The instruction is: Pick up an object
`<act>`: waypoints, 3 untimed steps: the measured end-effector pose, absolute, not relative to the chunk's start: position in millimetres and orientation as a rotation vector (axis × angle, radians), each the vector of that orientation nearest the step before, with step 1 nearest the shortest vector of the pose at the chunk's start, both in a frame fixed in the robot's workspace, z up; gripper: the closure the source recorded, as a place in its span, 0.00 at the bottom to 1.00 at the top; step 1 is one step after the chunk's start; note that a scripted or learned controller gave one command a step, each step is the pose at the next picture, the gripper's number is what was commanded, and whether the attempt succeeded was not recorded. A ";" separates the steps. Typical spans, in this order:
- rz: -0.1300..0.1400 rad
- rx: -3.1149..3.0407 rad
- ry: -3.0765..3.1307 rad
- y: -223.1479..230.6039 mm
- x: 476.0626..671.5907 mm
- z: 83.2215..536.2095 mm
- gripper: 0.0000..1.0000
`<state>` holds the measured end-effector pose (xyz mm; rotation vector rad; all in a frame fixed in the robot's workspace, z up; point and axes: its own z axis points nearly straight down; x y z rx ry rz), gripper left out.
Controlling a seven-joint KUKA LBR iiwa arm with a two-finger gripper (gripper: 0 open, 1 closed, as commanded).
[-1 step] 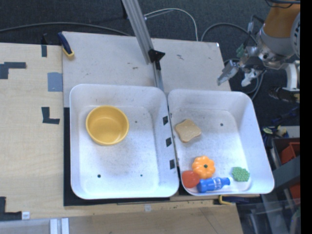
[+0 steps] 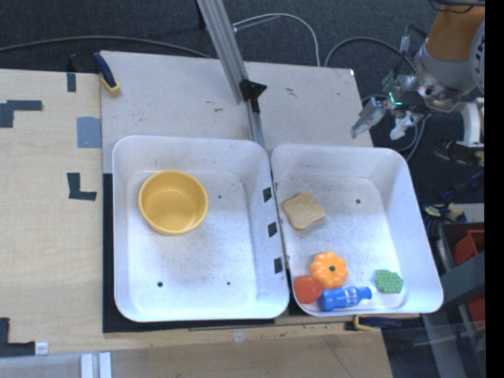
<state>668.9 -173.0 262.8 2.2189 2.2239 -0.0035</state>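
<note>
My gripper [image 2: 384,123] hangs above the far right corner of the right bin [image 2: 394,211], outside its rim, open with nothing between its fingers. In the right bin lie a tan bread-shaped piece [image 2: 303,210] near the middle left, an orange pumpkin [image 2: 329,268], a red piece [image 2: 307,290], a blue bottle [image 2: 344,298] and a green knobbly piece [image 2: 388,280] along the near edge. A yellow bowl [image 2: 173,201] sits in the left bin [image 2: 189,290].
A slanted metal pole [image 2: 228,46] with a black clamp rises behind the bins' shared wall. Cables loop over the bench at the back right. A blue and yellow tool [image 2: 106,72] lies at the bench's far left corner.
</note>
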 end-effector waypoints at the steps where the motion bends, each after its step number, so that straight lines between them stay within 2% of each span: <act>1: -0.008 2.222 2.228 -166.0 669.5 199.9 0.00; 2: -0.007 2.221 2.228 -159.7 677.3 144.3 0.00; 3: -0.018 2.226 2.227 -161.2 676.3 96.2 0.00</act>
